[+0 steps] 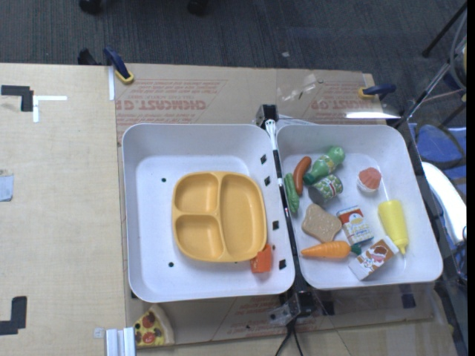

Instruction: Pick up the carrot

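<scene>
The carrot (326, 251) is orange with a green tip at its right end. It lies on its side near the front of the right bin (415, 176), its pointed end toward the left. A slice of bread (320, 223) lies just behind it and a small juice carton (373, 258) just to its right.
The right bin also holds a hot dog (300, 172), a green bottle (325, 165), a can (326, 188), a green pod (291, 194), a pink piece (369, 178), a yellow bottle (394, 225) and a carton (355, 225). A yellow divided plate (220, 216) and an orange piece (261, 260) sit in the left bin (148, 162).
</scene>
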Controlling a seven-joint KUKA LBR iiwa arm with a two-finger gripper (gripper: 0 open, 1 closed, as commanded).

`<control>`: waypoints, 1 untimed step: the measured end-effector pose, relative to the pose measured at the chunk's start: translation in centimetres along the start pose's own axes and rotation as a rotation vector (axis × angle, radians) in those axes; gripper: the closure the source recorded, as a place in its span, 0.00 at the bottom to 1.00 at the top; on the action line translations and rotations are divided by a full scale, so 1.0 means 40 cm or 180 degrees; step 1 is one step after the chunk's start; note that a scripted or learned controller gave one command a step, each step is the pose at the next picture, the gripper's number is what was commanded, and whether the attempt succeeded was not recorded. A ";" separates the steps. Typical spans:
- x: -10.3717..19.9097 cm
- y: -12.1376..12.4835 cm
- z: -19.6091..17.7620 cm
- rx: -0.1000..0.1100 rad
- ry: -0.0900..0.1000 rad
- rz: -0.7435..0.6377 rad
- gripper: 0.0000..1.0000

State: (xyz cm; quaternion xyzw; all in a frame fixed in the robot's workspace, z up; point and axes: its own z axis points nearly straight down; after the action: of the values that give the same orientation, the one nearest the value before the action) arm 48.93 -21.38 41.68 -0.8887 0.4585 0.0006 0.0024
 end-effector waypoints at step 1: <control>-0.014 0.017 -0.001 0.0010 0.0013 -0.0399 0.00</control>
State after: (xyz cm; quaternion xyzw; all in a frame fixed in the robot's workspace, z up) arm 48.07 -21.32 41.73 -0.9156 0.4020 -0.0021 0.0028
